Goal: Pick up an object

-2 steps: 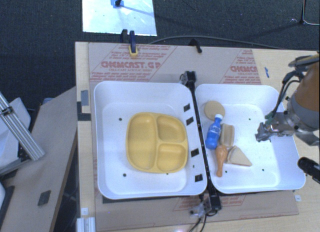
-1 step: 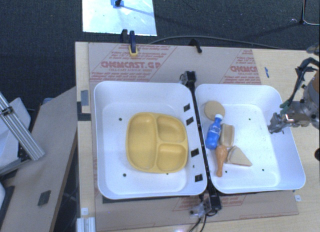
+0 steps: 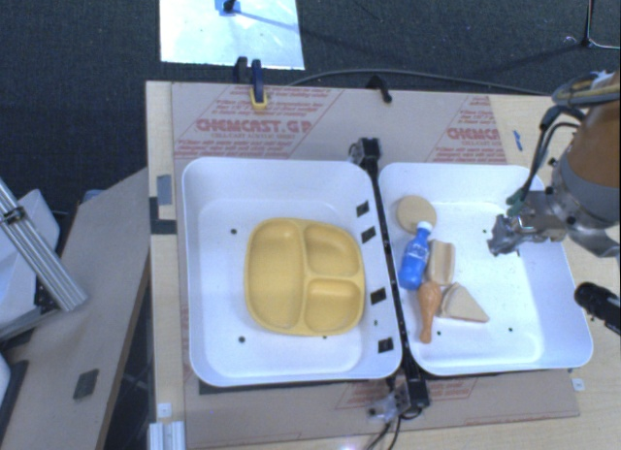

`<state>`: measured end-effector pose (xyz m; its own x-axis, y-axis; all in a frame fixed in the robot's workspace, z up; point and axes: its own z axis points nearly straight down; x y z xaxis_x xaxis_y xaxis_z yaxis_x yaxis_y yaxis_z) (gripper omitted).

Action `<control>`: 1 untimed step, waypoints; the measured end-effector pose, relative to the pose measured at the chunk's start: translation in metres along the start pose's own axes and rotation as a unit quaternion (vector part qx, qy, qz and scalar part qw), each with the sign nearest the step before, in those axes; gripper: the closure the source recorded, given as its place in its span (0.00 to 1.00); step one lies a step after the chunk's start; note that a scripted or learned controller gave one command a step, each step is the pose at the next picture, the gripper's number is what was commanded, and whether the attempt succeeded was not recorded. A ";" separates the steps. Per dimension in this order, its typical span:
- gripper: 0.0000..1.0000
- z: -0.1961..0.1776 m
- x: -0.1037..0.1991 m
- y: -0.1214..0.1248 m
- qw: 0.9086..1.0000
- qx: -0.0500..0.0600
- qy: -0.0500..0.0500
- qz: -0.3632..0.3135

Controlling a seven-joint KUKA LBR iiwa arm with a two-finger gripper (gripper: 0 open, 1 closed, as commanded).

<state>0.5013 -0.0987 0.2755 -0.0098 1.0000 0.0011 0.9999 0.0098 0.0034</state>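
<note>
Camera view: wooden bench, dark carpet; jaws' state unclear.

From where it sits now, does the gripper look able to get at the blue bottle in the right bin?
Probably yes. The gripper hangs over the right bin, with bare bin floor between it and the blue bottle, though food pieces crowd close beside the bottle.

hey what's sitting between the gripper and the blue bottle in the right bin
In the camera view, mostly bare white floor of the right bin. The gripper hangs toward its right side; just right of the blue bottle a tan bread-like piece lies beside it.
</note>
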 end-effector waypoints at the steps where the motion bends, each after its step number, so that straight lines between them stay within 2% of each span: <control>1: 1.00 0.020 0.052 0.003 1.000 0.001 0.000 0.000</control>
<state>0.5034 -0.0464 0.2557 -0.0100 0.9999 0.0019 0.9999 0.0100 0.0019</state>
